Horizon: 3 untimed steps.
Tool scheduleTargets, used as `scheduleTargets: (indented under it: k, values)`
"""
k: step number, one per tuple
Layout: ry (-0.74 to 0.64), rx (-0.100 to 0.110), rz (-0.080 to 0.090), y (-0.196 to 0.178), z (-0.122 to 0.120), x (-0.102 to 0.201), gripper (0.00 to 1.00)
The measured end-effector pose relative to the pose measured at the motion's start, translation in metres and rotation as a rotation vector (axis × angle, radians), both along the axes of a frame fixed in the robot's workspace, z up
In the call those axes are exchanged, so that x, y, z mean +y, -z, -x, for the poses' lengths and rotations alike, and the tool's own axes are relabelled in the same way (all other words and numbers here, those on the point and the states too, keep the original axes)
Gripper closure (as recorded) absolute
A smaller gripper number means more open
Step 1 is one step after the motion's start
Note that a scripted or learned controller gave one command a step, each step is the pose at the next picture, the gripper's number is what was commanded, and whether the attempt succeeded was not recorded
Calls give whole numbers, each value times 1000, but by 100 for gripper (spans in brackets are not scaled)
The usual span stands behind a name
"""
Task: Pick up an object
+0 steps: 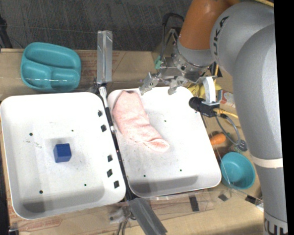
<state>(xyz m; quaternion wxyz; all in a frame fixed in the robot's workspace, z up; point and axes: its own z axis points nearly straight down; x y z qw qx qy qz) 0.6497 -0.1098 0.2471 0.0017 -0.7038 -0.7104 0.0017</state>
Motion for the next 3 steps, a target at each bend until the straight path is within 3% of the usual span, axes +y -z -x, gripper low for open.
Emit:
scheduleTargets:
  k: [1,2,3]
  values:
    - [-80,-2,0,146,25,-39,0]
    - [-169,-10,1,152,49,-18,0]
    - [-177,-10,1,141,47,-17,100]
